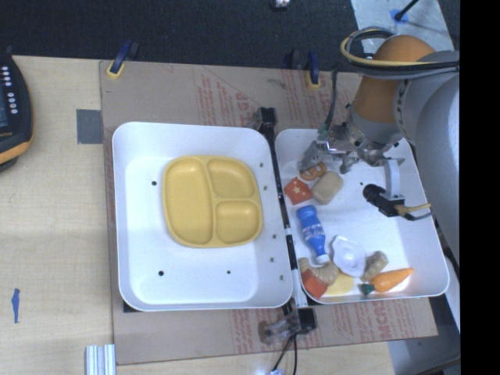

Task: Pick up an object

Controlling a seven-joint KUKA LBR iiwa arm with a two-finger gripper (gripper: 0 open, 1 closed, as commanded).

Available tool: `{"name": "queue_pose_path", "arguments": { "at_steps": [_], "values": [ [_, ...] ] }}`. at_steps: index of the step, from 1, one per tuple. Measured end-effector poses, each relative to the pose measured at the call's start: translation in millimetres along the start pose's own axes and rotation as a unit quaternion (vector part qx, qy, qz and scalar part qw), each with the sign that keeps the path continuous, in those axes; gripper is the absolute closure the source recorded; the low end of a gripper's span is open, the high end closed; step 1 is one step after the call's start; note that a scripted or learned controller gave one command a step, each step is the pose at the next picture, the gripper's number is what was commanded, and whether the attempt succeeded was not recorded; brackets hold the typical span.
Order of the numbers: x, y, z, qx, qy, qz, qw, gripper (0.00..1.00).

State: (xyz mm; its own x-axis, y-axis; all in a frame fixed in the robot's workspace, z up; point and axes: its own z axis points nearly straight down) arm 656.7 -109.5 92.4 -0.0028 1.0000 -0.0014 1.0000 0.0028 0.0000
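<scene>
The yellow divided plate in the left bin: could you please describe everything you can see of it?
The yellow plate looks like matte plastic, a rounded rectangle with three compartments: one long one on the view's left and two smaller ones on the right. It lies flat and upright near the middle of the left bin, slightly rotated. Nothing lies in it, and only the bin floor touches it.

Bench (55, 233) with 2 white bins (141, 287)

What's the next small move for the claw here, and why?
Probably a short descent straight down. The claw sits low at the right bin's upper-left corner, right over a red item with a tan piece beside it; no object is visibly held yet.
</scene>
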Motion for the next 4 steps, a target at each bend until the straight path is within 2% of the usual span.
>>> {"name": "queue_pose_path", "arguments": {
  "at_steps": [1, 2, 3, 4],
  "values": [
    [16.8, -0.5, 0.4, 0.002, 0.001, -0.002, 1.0000, 0.00],
    [16.0, -0.5, 0.4, 0.002, 0.001, -0.002, 1.0000, 0.00],
    [0.2, -0.4, 0.1, 0.001, 0.000, 0.001, 1.0000, 0.00],
    [12.9, -0.5, 0.3, 0.002, 0.000, -0.001, 1.0000, 0.00]
  ]
}}
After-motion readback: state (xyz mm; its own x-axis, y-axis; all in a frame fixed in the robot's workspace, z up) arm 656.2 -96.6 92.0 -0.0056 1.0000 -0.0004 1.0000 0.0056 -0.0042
